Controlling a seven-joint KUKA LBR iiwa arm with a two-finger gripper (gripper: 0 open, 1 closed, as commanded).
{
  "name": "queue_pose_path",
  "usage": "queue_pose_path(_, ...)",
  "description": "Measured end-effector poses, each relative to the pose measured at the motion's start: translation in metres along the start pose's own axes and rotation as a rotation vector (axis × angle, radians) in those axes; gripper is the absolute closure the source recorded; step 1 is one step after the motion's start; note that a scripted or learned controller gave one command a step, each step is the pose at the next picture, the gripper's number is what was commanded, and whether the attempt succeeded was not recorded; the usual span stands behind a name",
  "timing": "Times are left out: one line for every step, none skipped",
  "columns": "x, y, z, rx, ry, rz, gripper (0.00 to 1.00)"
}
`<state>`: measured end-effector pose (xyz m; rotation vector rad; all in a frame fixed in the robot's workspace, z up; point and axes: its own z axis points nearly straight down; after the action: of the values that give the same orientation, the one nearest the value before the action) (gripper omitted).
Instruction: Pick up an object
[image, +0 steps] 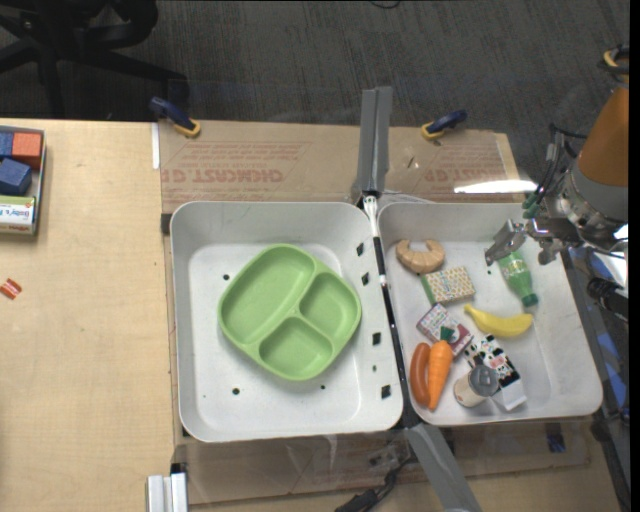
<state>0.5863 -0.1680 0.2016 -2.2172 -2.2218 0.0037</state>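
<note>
fingers (522, 243) just above green bottle (518, 278)

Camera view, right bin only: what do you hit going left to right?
Carrot → bagel → banana → green bottle, with the gripper just above it at the bin's far right. The small boxes and items in the middle overlap, so they are left out.

Green bottle (518, 278) lay flat just below the claw (520, 245). Yellow banana (500, 321) further below; bagel (420, 255) off to its left.
</note>
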Motion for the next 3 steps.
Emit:
queue_pose_path(-0.047,-0.008,0.095,0.002,0.004,-0.096,0.00)
queue_pose_path(-0.044,0.007,0.109,-0.005,0.012,0.066,0.00)
queue_pose_path(-0.047,0.007,0.100,-0.005,0.005,0.065,1.00)
